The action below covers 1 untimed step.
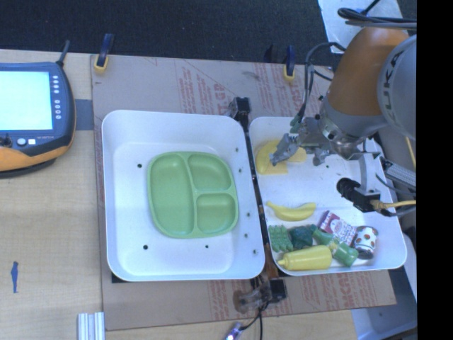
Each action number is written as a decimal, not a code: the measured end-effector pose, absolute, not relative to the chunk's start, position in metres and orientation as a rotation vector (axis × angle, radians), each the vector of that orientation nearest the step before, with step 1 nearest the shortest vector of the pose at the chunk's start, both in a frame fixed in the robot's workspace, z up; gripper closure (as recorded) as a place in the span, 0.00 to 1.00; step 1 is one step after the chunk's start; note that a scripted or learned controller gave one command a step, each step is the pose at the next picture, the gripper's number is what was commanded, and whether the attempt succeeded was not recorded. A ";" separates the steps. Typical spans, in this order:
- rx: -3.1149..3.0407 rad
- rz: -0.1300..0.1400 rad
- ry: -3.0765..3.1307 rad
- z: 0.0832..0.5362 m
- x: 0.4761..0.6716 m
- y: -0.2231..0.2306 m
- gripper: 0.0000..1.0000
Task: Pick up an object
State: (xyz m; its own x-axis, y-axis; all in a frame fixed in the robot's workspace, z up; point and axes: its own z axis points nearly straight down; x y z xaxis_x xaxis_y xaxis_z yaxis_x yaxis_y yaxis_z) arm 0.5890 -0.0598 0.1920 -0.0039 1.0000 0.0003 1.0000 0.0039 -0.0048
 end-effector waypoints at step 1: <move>-2.217 0.007 -2.221 0.113 0.639 -0.134 0.00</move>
